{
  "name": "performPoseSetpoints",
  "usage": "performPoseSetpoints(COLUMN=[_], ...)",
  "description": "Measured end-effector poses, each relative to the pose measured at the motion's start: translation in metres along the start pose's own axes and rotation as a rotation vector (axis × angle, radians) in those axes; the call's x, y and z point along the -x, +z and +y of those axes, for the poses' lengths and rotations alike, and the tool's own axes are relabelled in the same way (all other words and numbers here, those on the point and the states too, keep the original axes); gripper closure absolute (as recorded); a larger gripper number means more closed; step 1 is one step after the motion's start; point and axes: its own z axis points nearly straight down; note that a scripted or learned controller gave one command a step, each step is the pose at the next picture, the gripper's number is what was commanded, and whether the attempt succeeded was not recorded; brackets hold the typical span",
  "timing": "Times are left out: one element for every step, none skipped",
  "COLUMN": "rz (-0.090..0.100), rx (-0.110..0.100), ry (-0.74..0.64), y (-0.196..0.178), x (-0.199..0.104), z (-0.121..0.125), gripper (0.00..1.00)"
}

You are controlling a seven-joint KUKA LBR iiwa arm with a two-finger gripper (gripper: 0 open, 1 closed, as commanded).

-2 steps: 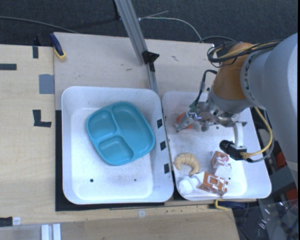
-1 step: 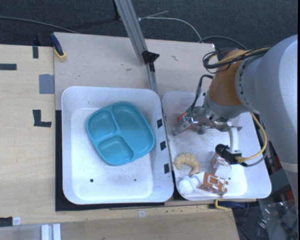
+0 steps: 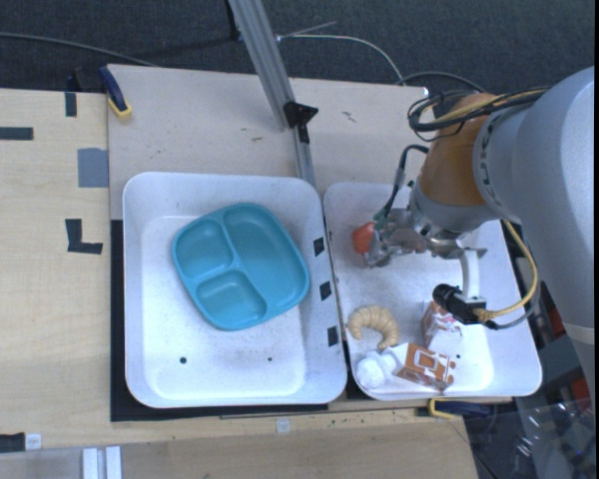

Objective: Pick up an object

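My gripper (image 3: 383, 246) hangs low over the upper left part of the right bin (image 3: 514, 367), with the grey arm and its orange band (image 3: 454, 173) coming in from the right. A small red-orange round object (image 3: 363, 236) lies right at the gripper's left side, touching or nearly touching it. Whether the gripper holds it cannot be made out. Nearer the front of the same bin lie a tan croissant (image 3: 374, 322), a white lump (image 3: 373, 370), a brown and white waffle-like piece (image 3: 425, 365) and a small brown and white item (image 3: 440, 321).
The left bin (image 3: 145, 367) holds a blue divided plate (image 3: 241, 264). A grey metal pole (image 3: 270, 58) slants down to the wall between the two bins. Black cables loop around the wrist (image 3: 479, 312). The wooden bench (image 3: 40, 297) lies to the left.
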Motion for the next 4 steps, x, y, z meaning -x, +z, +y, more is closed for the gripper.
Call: performPoseSetpoints(rz=[0.000,0.000,0.000,0.002], rx=[0.006,0.007,0.007,0.001], ry=[0.002,0.002,0.002,-0.004], y=[-0.063,-0.122,-0.180,-0.166], x=[0.003,0.010,0.011,-0.051], z=[0.002,-0.002,-0.010,-0.005], gripper=[1.00,1.00,1.00,1.00])
